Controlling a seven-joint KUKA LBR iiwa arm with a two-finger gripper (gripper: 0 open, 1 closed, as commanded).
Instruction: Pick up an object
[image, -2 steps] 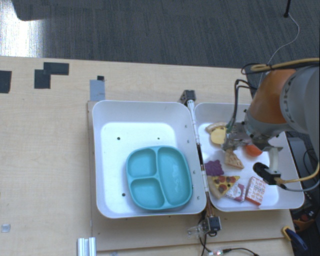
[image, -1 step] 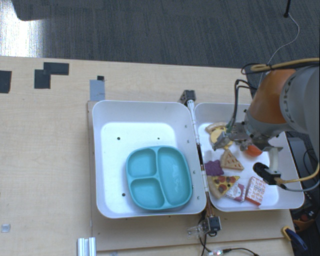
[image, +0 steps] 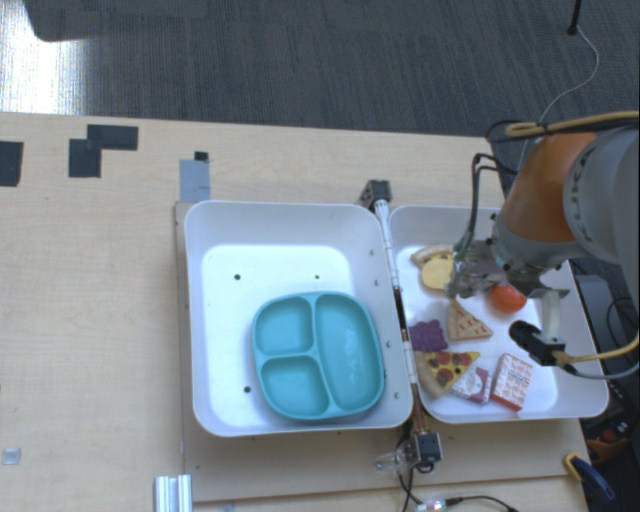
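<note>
Two white bins sit side by side on the bench. The left bin (image: 215, 300) carries a teal divided plate (image: 318, 354), lying flat with three compartments and nothing in them. The right bin (image: 590, 405) carries the things to be picked, crowded toward its left half, probably because that is where they tumbled rather than by any arrangement.

The arm (image: 575, 195) reaches in from the right and bends down over the far part of the right bin, so the gripper (image: 468, 280) hangs among the toy food. It is low, near a pale yellow round piece (image: 436, 270) on its left, a red ball (image: 508, 297) on its right and a tan triangular piece (image: 466, 324) just on its near side. Whether it is wide, narrow or closed on something I cannot tell: the wrist hides that part, and nothing can be seen clamped in it.

Nearer the camera lie a purple piece (image: 428, 335), a pizza slice (image: 444, 367), a small red packet (image: 474, 385) and a red and white carton (image: 512, 381), all flat and well apart from the tool.

Judging by its position, the pick aims at the cluster around the yellow piece and the ball, and the crowding there could let a neighbour get nudged.
</note>
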